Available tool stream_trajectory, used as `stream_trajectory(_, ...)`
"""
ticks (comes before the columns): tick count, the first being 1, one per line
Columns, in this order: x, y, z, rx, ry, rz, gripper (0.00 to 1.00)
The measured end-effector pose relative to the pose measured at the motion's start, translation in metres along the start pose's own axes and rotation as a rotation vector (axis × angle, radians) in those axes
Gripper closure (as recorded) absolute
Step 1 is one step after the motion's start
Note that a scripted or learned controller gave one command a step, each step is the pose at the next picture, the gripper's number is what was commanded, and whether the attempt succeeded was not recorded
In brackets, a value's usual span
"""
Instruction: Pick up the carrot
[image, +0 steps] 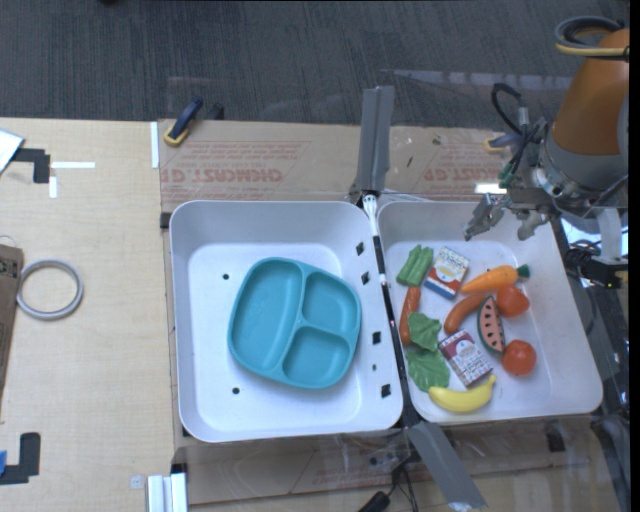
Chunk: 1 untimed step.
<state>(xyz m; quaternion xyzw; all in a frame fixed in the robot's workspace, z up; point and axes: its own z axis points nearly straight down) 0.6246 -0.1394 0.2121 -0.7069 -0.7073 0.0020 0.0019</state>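
The carrot is orange with a green tip pointing right. It lies slanted in the upper middle of the right bin, among other toy foods. My gripper hangs above the far rim of that bin, up and slightly right of the carrot. Its two fingers stand apart, open, with nothing between them. The grey arm with its orange band comes in from the upper right.
Around the carrot lie a small carton, a green pepper, a sausage, a tomato, a watermelon slice and a banana. The left bin holds a blue divided plate.
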Motion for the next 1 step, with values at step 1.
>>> stream_trajectory(1, -0.0324, -0.0021, 0.0617, -0.001, -0.001, 0.032, 0.00)
